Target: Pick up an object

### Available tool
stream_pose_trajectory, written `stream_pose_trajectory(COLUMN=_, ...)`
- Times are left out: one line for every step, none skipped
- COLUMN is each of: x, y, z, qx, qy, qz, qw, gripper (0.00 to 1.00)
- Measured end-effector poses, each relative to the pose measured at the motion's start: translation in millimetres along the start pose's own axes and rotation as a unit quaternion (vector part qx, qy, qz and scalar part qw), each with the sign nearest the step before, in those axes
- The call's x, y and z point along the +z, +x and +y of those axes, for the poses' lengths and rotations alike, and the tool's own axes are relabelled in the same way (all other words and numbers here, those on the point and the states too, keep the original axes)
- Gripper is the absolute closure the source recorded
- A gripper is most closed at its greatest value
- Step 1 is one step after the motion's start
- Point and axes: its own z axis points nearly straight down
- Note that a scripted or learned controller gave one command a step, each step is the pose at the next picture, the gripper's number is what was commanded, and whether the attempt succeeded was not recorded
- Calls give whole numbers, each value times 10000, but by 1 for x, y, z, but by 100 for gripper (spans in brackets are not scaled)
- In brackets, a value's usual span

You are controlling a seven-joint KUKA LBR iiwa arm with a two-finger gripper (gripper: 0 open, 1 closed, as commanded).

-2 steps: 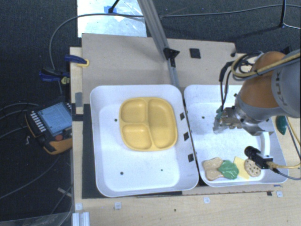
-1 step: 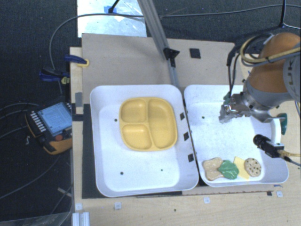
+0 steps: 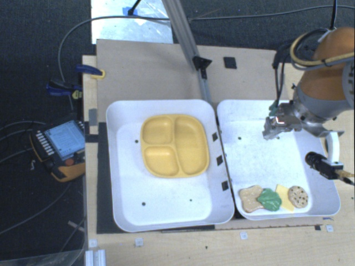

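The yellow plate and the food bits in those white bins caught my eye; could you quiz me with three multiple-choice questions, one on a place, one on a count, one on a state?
1. Where does the yellow plate lie?
A. left bin
B. right bin
C. on the bench outside the bins

2. How many sections does the plate have?
A. two
B. three
C. five

3. Where is the hand relative to the food pieces?
A. pressing on them
B. apart from them, over the far part of the right bin
C. over the plate

Answers: 1 A, it sits in the left bin. 2 B, ridges split it into three. 3 B, the pieces lie along the near wall, with bare floor between.
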Motion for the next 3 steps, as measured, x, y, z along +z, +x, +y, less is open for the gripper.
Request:
stream_pose_trajectory(x=10, y=53, z=9, qx=-25, qy=16, qz=11, qw=10000, gripper=100)
stream_pose_trajectory(x=1, y=101, z=22, qx=-25, qy=5, qz=12, qw=10000, gripper=100)
stream_pose_trajectory(x=1, y=162, z=40, qx=-33, qy=7, qz=17, qw=10000, gripper=100)
